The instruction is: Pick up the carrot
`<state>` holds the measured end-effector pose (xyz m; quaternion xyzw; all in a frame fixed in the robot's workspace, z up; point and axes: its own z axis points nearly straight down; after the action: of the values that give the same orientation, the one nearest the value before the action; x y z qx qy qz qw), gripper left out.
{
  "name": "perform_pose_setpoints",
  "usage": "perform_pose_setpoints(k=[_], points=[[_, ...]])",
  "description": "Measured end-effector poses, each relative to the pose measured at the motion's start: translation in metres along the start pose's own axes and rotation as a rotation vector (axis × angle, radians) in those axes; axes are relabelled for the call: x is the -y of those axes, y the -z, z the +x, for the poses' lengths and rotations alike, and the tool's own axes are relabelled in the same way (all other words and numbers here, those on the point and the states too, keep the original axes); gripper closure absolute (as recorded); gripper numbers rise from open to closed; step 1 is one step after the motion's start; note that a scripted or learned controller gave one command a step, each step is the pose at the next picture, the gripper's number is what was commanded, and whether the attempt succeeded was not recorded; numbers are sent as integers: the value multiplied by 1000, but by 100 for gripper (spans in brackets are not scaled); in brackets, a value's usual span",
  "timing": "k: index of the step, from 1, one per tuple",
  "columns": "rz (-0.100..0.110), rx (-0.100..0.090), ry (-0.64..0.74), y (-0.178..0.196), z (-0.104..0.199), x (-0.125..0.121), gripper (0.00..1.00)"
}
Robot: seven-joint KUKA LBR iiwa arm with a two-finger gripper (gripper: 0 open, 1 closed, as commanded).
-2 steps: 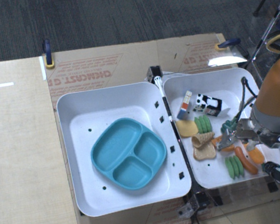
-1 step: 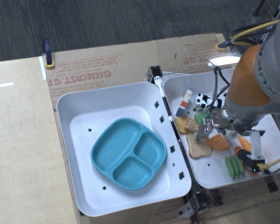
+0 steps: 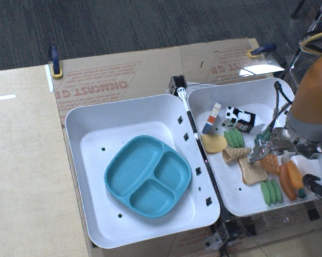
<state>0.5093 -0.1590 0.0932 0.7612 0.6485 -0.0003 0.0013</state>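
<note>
The carrot (image 3: 290, 180) is an orange, elongated piece lying near the front right of the right bin (image 3: 233, 88), beside another orange piece (image 3: 271, 165). My gripper (image 3: 260, 150) hangs low over the middle of that bin, just left of and behind the carrot, above a tan slice of toast (image 3: 251, 173). The view does not show the carrot between the gripper's tips. The grey wrist and orange band (image 3: 319, 97) rise to the right.
The right bin also holds green beans (image 3: 272, 192), a green pickle (image 3: 233, 139), a yellow piece (image 3: 214, 143), a tan wedge (image 3: 234, 154), a small blue-and-white box (image 3: 211, 119) and a black-and-white toy (image 3: 239, 120). A teal divided plate (image 3: 149, 175) lies in the left bin (image 3: 82, 167).
</note>
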Motion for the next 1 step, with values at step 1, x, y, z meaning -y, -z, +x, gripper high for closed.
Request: perform_pose_setpoints(k=[1], points=[[1,-1,1,8,1,-1,100]])
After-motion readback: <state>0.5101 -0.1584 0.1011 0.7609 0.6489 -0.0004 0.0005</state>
